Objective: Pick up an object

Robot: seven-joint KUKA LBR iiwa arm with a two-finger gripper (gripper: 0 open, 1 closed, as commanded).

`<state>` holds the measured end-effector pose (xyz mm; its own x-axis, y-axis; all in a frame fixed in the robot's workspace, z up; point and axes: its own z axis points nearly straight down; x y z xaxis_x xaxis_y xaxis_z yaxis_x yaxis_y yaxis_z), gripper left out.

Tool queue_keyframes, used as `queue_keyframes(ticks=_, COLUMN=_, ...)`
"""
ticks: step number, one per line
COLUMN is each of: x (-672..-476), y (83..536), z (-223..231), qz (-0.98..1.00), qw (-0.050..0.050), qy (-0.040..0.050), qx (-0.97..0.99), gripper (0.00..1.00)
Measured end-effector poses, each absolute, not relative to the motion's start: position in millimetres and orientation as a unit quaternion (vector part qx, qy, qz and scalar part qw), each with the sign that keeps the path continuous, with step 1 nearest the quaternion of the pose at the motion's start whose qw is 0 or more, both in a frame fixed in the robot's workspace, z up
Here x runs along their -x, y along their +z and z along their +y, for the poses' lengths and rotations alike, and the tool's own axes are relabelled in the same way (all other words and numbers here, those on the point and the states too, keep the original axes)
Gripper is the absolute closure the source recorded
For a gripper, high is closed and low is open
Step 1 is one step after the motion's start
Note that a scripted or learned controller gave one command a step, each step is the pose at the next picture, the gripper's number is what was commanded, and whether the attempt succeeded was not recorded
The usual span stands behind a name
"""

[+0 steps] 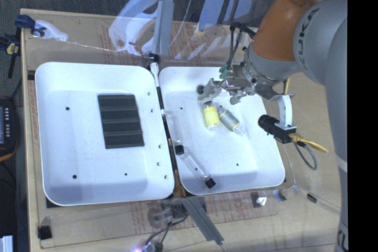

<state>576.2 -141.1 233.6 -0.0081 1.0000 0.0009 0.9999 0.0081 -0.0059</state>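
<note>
You've got the hand (223,91) low over the far part of the right bin (269,168), just above the yellow bottle (211,117) and clear vial (230,120) lying together mid-bin, grip state can't tell, syringe (192,166) near the front left wall, black grille (120,121) in the left bin (53,144).

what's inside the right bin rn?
The right bin holds a yellow bottle, a clear vial beside it, and a thin syringe-like tube near the front left. The end effector hangs over the back part, covering whatever lies under it.
</note>
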Motion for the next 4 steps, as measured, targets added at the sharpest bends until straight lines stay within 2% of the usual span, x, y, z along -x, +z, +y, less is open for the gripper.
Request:
queue_keyframes(ticks=1, x=-588.3, y=196.2, z=-201.5, qz=-0.724, qw=0.001, qy=0.0012, qx=0.69, gripper=0.0)
queue_keyframes(ticks=2, x=-624.8, y=89.8, z=-208.1, qz=-0.756, qw=0.003, qy=0.0013, qx=0.654, gripper=0.0)
queue_keyframes(ticks=3, x=-625.8, y=100.6, z=-207.0, qz=-0.758, qw=0.003, qy=0.0013, qx=0.653, gripper=1.0)
queue_keyframes(ticks=4, x=-628.4, y=254.0, z=-138.5, qz=-0.787, qw=-0.001, qy=-0.0002, qx=0.617, gripper=1.0)
